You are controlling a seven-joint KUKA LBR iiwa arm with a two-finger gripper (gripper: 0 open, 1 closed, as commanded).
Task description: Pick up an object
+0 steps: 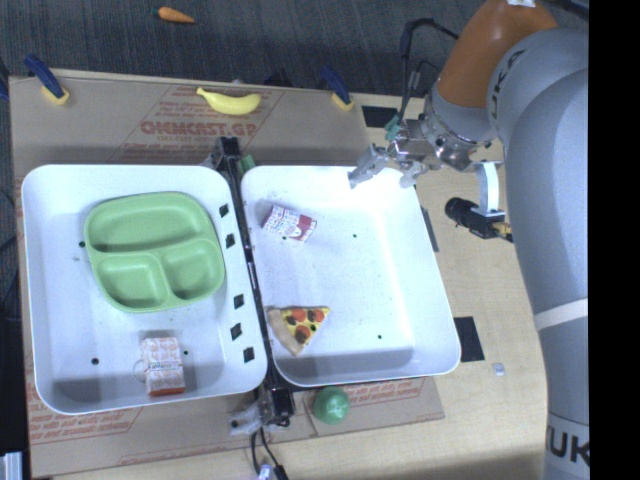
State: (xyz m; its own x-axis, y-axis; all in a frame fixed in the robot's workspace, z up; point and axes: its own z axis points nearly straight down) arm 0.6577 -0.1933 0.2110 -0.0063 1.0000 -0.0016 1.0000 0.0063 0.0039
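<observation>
The small red-and-white packet lies flat in the right bin, toward its far rim, just left of my gripper, which hovers spread and empty, and it looks light and crinkly, best pinched across its short sides.

There are 2 white bins: the left bin and the right bin, joined at the black divider. Left of the divider lie 1 green sectioned tray and 1 small packet. Right of it lie 1 red-and-white packet and 1 toy pizza slice. Beyond the divider's far end are 1 banana and 1 carrot. Near its close end sits 1 green ball. 2 blue clamps grip the cardboard's far edge.
</observation>
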